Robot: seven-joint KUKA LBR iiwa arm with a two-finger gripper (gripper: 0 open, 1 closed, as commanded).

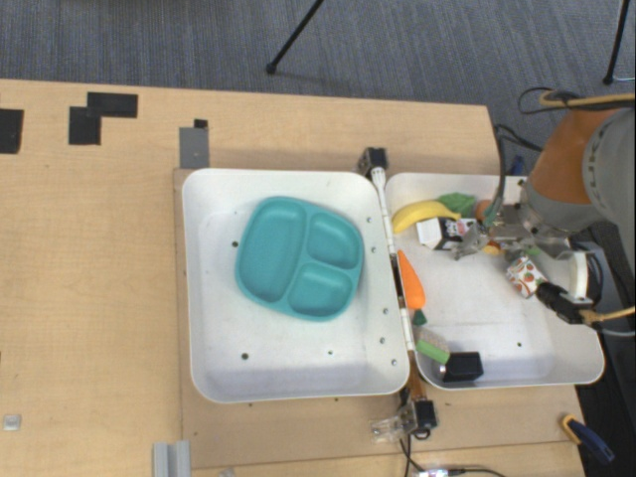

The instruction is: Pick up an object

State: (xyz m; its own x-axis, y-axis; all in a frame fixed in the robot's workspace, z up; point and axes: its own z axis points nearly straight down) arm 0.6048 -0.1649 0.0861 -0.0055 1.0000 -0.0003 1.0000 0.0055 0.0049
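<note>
My gripper [469,243] hangs low over the back part of the right bin [517,361], reaching in from the right. Just left of it lies a small white, black and red packet [441,231], very close to the gripper's tip. A yellow banana [421,213] and a green item [459,204] lie along the bin's back wall. An orange carrot [410,280] rests by the left wall. A small green piece [431,349] and a black block [463,367] sit at the front left corner. A white and red object [524,275] lies under the wrist.
The left bin [229,356] holds a teal divided plate [299,256]. The ridge where the two bins meet [395,276] runs beside the carrot. The right bin's bare floor [477,311] lies in front of the gripper.
</note>
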